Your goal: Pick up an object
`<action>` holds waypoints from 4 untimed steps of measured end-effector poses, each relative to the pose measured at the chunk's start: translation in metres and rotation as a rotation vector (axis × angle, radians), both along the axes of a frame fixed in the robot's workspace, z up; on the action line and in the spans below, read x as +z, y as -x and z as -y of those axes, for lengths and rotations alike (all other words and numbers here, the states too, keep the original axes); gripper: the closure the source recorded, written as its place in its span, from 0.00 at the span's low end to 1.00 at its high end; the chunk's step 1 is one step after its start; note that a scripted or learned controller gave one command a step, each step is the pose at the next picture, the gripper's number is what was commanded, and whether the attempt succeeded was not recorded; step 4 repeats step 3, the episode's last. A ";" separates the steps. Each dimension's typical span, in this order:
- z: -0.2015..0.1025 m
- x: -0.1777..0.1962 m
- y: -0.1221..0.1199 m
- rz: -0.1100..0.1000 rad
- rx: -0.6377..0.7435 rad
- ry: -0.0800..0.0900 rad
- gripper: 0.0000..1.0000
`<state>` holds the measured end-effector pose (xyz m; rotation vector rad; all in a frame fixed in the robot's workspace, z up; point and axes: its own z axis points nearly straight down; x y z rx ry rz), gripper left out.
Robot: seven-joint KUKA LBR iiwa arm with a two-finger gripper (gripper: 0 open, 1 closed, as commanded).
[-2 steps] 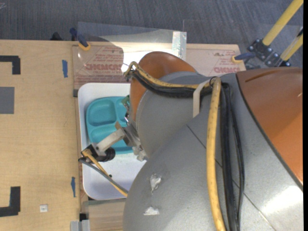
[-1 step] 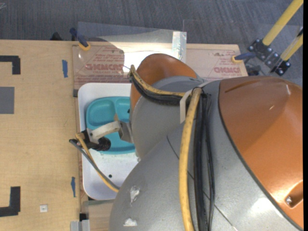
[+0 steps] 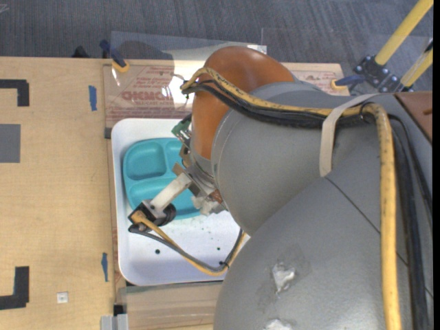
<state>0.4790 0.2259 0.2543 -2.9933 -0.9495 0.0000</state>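
Grey ribbed carpet [image 3: 206,12] runs along the far side of the scene, and below it lies a pale wooden bench top [image 3: 55,184] marked with black corner brackets [image 3: 17,91] and short strips of blue tape [image 3: 92,97]. A clear plastic sheet with faded red lettering [image 3: 148,88] lies just beyond the far rim of a shallow white bin [image 3: 137,263]. Two yellow poles [image 3: 405,26] cross the upper right corner at a slant. In the far left part of the bin a teal plastic tray with moulded compartments [image 3: 144,163] lies flat, its left and far sides close to the bin walls. A few small dark specks [image 3: 157,252] dot the bare white floor in the near half of the bin. The large grey arm [image 3: 289,184] fills the right side and hides everything beneath it; its orange band [image 3: 237,67] bulges above the far rim of the bin, and black and yellow cables trail over it. The gripper [image 3: 203,199] sits low at the near right edge of the teal plastic tray, mostly covered by the wrist. Whether it is spread or pressed together cannot be told, nor whether it touches the tray. Nothing can be seen pinched in it.
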 end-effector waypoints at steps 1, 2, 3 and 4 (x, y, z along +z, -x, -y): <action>0.002 -0.056 0.000 -0.003 -0.303 0.003 1.00; 0.000 0.075 -0.001 0.006 -0.413 -0.005 1.00; 0.001 0.000 0.001 -0.005 -0.132 0.004 1.00; 0.001 0.000 0.001 -0.005 -0.132 0.004 1.00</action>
